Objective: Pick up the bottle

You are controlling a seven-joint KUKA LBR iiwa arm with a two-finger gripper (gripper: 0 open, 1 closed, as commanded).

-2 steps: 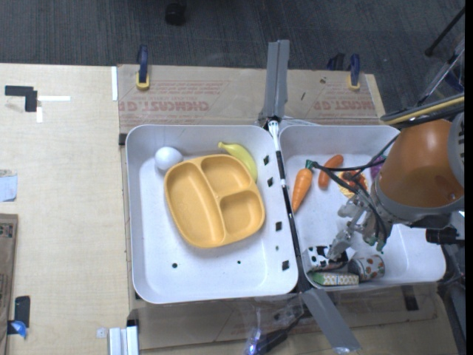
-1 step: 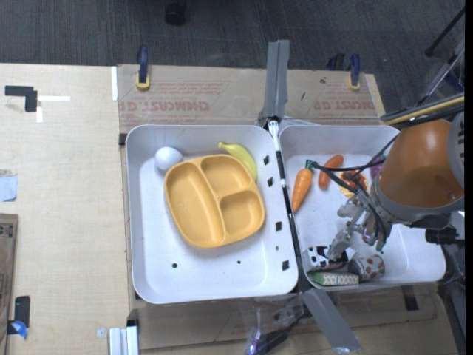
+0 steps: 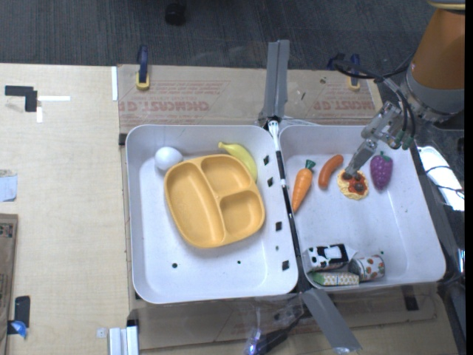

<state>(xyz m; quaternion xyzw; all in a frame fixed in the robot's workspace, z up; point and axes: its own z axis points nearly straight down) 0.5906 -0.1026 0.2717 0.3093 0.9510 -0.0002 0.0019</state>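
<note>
- The bottle (image 3: 367, 267) lies on its side in the right bin (image 3: 403, 220), close against the near wall, toward the near right corner.
- Just left of it, touching or nearly so, sit a small black-and-white cow-patterned carton (image 3: 327, 255) and a flat patterned packet (image 3: 332, 278) along the same near wall.
- The pincer (image 3: 355, 170) is well apart from the bottle, in the far part of the same bin, with its fingers pointing down and leftward over a small toy pizza (image 3: 354, 186).
- The fingers look close together with nothing between them, their tips at or just above the pizza.
- A purple bunch of grapes (image 3: 381, 171) lies just right of the pizza; an orange sausage-like piece (image 3: 330, 171) and a carrot (image 3: 301, 186) lie to its left, the carrot near the dividing wall.
- Between this far cluster and the bottle's group the middle of the bin floor is bare white, as is the strip along the right wall.
- The bottle has the near wall just behind it and the carton crowding its left; its far side faces the open floor.
- The left bin (image 3: 148, 257) holds a yellow divided plate (image 3: 214, 200), a banana (image 3: 241, 156) at its far edge and a white ball (image 3: 168, 156) in the far left corner.
- Both bins rest on the desk (image 3: 59, 198).
</note>
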